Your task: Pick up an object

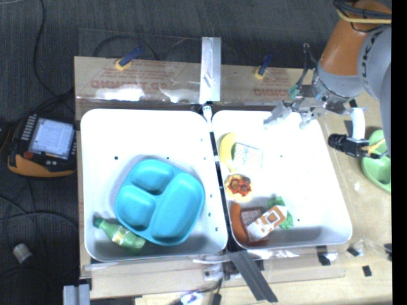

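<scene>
My gripper point(291, 117) hangs over the far edge of the right bin point(318, 170), with the grey arm and its orange band point(346, 37) reaching in from the upper right. Its two fingers stand apart and nothing is between them. Along the right bin's left side lie a yellow banana point(226, 148), a pale green-and-white block point(248, 155) and a small red-and-yellow piece point(238, 185). At that bin's near left corner sit a brown sausage-like piece point(238, 224), an orange-and-white carton point(267, 221) and a green item point(283, 211). All of these lie well below and left of the gripper.
The left bin point(102, 132) holds a blue divided plate point(159, 199) and a green bottle point(117, 232) at its near left corner. A metal divider post point(210, 68) stands behind the bins. A green object point(381, 164) lies on the bench at the right.
</scene>
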